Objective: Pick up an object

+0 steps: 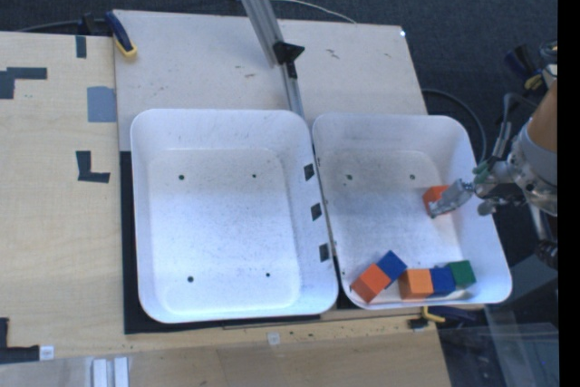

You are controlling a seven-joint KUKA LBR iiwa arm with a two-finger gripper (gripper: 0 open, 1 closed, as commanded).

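Camera view looks down on two white bins: the left bin [217, 213] and the right bin [403, 149], where coloured blocks [412, 278] crowd the near wall. The gripper [450, 199] reaches over the right rim, jaws seemingly clamped on an orange block [434, 194], though blur leaves that uncertain.

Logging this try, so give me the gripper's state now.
Gripper: at the right bin's right wall, against an orange block; open or shut cannot be told, nor any hold.
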